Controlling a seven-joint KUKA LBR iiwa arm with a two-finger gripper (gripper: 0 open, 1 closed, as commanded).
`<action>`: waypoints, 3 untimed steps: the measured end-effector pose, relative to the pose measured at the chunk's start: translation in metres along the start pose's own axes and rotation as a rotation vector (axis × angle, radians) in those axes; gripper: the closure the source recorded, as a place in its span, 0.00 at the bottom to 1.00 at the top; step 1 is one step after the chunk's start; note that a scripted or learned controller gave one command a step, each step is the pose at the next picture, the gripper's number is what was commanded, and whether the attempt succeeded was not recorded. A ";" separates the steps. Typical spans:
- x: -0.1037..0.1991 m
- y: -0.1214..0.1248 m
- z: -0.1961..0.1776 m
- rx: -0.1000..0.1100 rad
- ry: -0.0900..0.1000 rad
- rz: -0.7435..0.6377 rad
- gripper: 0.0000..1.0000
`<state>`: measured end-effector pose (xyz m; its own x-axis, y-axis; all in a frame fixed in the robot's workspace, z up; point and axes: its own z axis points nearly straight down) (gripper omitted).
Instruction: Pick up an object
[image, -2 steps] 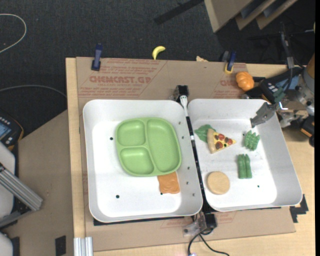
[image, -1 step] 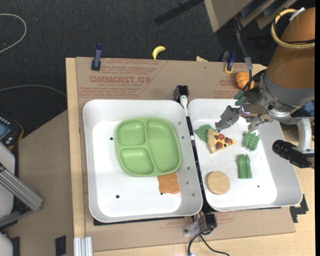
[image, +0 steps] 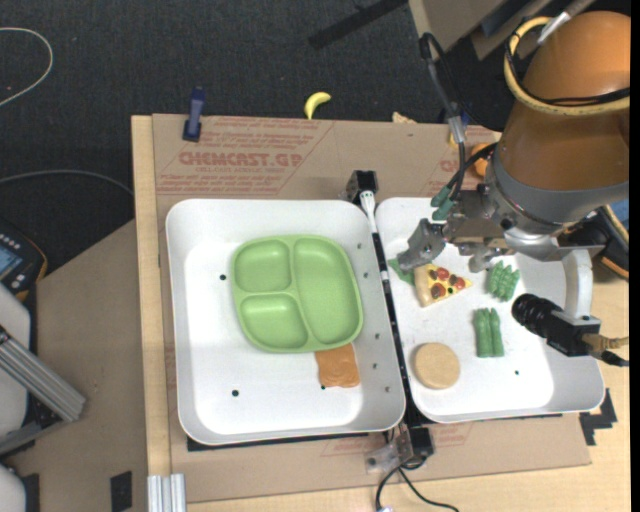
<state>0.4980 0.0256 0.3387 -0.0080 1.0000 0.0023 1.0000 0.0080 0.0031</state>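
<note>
Pizza slice (image: 440, 285), triangular, lies beside claw (image: 425, 243).

The grey arm (image: 560, 150) is seen entering from the upper right, its orange band (image: 575, 50) uppermost above the grey wrist, and it is bent down over the far end of the right bin (image: 520, 395). The gripper (image: 432, 245) is held low at the far left part of that bin, close to the wall shared with the neighbouring bin. How its fingers are set cannot be made out.
</note>
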 end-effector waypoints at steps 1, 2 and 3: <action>0.079 -0.019 -0.011 0.000 0.000 -0.002 0.00; -0.008 -0.019 0.004 0.007 -0.004 0.016 0.00; 0.047 -0.017 -0.161 -0.019 0.003 0.001 0.00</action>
<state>0.4802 0.0716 0.4996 -0.0073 1.0000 0.0050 0.9997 0.0072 0.0221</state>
